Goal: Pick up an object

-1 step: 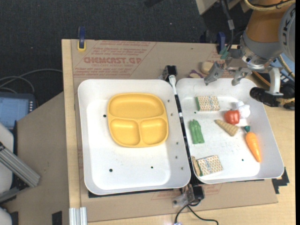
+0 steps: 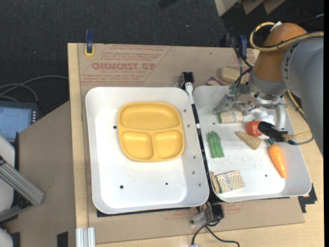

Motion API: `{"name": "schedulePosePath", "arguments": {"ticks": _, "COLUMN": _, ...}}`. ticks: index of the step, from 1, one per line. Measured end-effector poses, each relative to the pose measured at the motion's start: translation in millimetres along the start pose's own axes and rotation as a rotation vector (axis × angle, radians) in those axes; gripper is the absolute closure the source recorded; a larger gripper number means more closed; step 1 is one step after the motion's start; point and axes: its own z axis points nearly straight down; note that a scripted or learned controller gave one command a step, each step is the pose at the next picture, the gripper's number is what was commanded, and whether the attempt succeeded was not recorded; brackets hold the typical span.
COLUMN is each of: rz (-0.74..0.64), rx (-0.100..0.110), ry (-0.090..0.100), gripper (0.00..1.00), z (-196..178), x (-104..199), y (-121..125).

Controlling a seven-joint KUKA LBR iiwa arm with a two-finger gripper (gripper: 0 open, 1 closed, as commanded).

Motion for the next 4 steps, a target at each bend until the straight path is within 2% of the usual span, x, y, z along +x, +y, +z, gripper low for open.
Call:
{"name": "schedulePosePath", "arguments": {"ticks": 1, "rz": -0.004, "rx": -0.016, "ry": -0.009, "gripper": 1.00, "z": -22, "x": -1, "y": 5}}
{"name": "schedulePosePath", "arguments": {"ticks": 2, "rz": -0.004, "rx": -0.015, "ry": -0.009, "gripper": 0.00, "z": -22, "x": -1, "y": 4}}
{"name": "schedulePosePath", "arguments": {"ticks": 3, "rz": -0.002, "rx": -0.012, "ry": -0.003, "gripper": 0.00, "z": -10, "x": -71, "y": 11}}
{"name": "schedulePosePath", "arguments": {"ticks": 4, "rz": -0.003, "rx": -0.012, "ry": -0.006, "gripper": 0.00, "z": -12, "x": -26, "y": -63}}
